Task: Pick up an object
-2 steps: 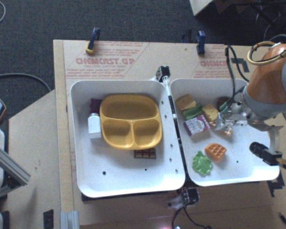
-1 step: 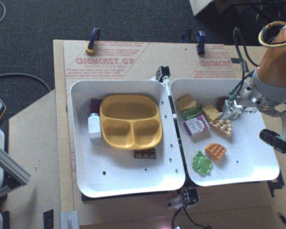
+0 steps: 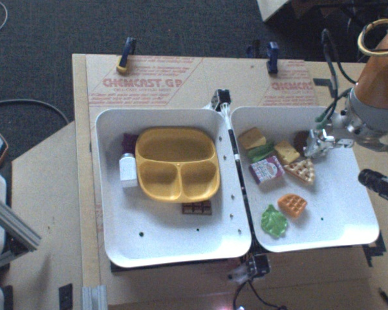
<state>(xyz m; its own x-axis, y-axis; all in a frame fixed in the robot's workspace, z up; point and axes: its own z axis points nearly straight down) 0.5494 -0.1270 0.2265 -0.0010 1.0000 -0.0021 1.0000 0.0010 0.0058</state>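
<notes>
The fingers (image 3: 315, 144) are low beside the waffle slice (image 3: 301, 170), but I cannot tell if they are apart or together, and nothing is picked up yet.

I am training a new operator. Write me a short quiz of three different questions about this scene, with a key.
1. True or false: the yellow divided plate lies in the right bin.
2. Which item lies nearest the tool? A) green toy leaf B) waffle slice C) chocolate bar
3. Fill in: the white bottle stands in the ____ bin, beside the plate.

Key: 1 false; 2 B; 3 left.
</notes>
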